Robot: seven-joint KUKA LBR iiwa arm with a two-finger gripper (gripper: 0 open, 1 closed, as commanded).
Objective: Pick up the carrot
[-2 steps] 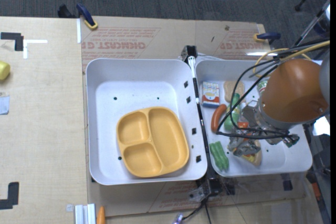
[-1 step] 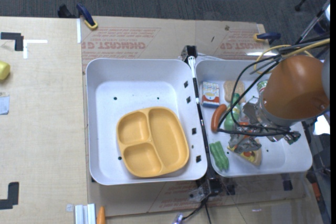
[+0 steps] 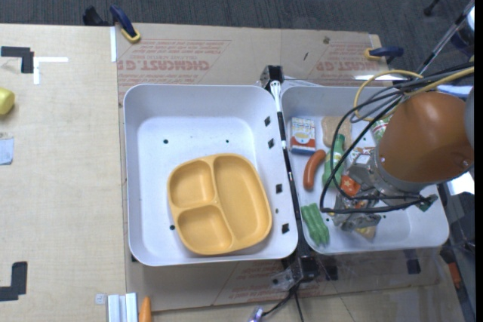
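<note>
The carrot, a short orange-red stick, lies in the right bin near its left wall, pointing up and to the right. My gripper hangs low over the middle of that bin, below the orange wrist band. It is to the right of the carrot and slightly nearer the front, about a hand's width away. Cables and the wrist hide much of the gripper. A small orange-red piece shows just above it, but I cannot tell what it is.
The left bin holds a yellow divided plate. In the right bin are a small carton, a beige piece, a green stick and a green pod. A yellow object lies far left.
</note>
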